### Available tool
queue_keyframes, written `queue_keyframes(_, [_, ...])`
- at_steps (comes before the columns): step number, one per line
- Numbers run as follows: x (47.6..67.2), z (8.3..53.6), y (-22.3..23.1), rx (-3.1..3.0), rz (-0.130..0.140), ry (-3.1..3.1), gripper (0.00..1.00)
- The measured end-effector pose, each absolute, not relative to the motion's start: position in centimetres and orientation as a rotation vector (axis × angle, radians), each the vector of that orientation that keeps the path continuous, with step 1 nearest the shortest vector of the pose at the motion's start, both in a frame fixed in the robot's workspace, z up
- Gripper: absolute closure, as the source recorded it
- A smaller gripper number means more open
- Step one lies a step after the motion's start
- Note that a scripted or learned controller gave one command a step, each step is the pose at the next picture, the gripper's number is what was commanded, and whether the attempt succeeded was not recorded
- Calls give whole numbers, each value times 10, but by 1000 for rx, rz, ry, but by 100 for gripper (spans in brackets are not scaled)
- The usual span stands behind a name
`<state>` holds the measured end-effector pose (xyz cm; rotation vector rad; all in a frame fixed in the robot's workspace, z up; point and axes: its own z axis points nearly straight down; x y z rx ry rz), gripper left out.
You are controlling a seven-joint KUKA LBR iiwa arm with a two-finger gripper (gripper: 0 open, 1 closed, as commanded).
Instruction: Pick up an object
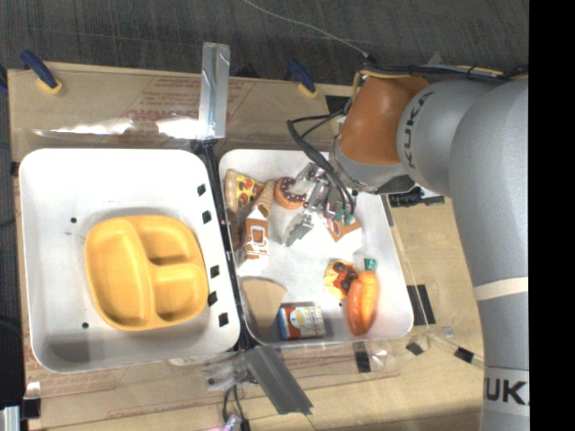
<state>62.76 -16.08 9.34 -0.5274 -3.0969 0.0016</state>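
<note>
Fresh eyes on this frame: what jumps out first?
The big yellow compartmented plastic tray lying alone in the left white bin. Next, the bulky grey arm with its orange band reaching over the right white bin, its hand low among small toys, with an orange plastic carrot near the bin's right wall.

Floor: dark grey carpet (135, 12) along the top.
Bench (117, 92): brown cardboard covering, blue clamps (40, 70) at its far edge.

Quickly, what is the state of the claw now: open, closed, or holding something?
Claw: above the right bin, among the toy foods; open or closed cannot be told.
</note>
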Motion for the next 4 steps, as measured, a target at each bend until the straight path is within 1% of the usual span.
queue_keyframes(1, [538, 94, -210, -605, -1, -3088, 0])
queue_keyframes(2, [594, 95, -207, -702, -2, -3067, 0])
queue_keyframes(3, [555, 93, -204, -701, -3, -3065, 0])
queue_keyframes(4, [547, 91, -143, -662, -2, -3069, 0])
